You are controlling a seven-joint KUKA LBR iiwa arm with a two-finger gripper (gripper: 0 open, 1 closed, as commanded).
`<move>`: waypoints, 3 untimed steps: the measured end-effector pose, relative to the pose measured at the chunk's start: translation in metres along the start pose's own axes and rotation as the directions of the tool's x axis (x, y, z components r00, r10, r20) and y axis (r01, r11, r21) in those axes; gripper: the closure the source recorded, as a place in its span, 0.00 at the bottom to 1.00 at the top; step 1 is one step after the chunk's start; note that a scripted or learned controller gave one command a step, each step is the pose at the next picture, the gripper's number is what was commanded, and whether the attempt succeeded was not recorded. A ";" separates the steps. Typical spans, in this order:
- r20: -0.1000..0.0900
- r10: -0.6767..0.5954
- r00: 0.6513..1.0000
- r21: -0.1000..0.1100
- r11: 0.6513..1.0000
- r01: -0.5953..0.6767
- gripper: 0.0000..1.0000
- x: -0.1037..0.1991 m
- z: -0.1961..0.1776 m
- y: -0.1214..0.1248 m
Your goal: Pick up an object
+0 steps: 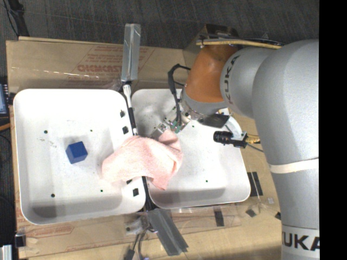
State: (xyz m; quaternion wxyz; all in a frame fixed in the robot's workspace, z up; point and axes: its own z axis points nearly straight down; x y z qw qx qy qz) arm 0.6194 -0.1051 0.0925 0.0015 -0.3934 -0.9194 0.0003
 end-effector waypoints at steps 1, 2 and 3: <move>0.004 -0.111 0.994 -0.002 0.994 0.111 0.00 0.000 -0.085 -0.038; 0.001 -0.162 0.987 -0.001 0.987 0.162 0.00 -0.002 -0.013 -0.036; 0.004 -0.169 0.986 -0.001 0.986 0.169 0.00 0.000 0.000 -0.006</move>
